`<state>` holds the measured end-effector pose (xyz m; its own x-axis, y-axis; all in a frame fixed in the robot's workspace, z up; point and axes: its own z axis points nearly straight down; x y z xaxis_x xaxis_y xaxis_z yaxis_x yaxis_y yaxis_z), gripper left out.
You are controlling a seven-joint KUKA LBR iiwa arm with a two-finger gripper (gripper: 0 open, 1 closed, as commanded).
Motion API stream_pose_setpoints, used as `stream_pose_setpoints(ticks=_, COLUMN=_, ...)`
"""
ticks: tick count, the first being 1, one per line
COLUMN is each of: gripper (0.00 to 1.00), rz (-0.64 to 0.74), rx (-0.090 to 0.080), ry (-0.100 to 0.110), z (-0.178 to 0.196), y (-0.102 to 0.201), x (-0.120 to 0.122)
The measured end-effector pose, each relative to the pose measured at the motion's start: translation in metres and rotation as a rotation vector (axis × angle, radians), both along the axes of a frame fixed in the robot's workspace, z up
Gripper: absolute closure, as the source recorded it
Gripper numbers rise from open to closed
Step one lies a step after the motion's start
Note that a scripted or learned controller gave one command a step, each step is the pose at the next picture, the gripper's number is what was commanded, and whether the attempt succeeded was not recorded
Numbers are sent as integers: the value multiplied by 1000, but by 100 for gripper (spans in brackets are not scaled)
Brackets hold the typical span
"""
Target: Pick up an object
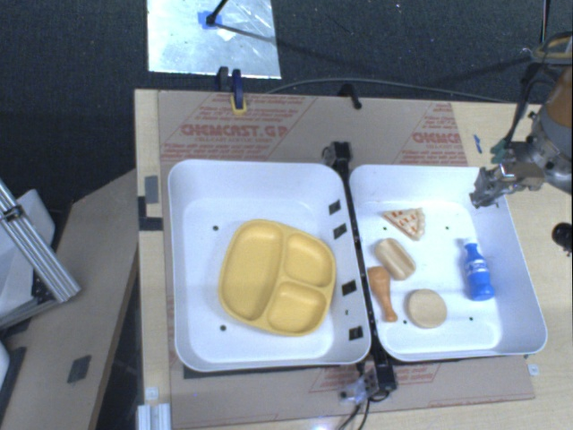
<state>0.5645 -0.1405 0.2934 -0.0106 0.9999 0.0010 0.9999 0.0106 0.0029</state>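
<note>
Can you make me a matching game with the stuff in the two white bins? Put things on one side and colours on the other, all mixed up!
Things:
1. bottle
2. tray
3. pizza slice
4. drumstick

Colours and places:
A. yellow, alone in the left bin
B. orange-brown, next to the strip between the bins
C. blue with a white cap, near the outer wall of the right bin
D. tan triangle with red spots, at the far end of the right bin

Right pairs: 1-C, 2-A, 3-D, 4-B.
</note>
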Motion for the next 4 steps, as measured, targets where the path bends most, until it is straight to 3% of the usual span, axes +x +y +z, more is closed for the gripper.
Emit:
stream_pose_setpoints(ticks=2, gripper=100, rz=-2, rx=0, ry=1, z=-22, y=98, x=38)
stream_pose_setpoints(ticks=4, gripper=100, rz=-2, rx=0, ry=0, z=-33, y=204, x=59)
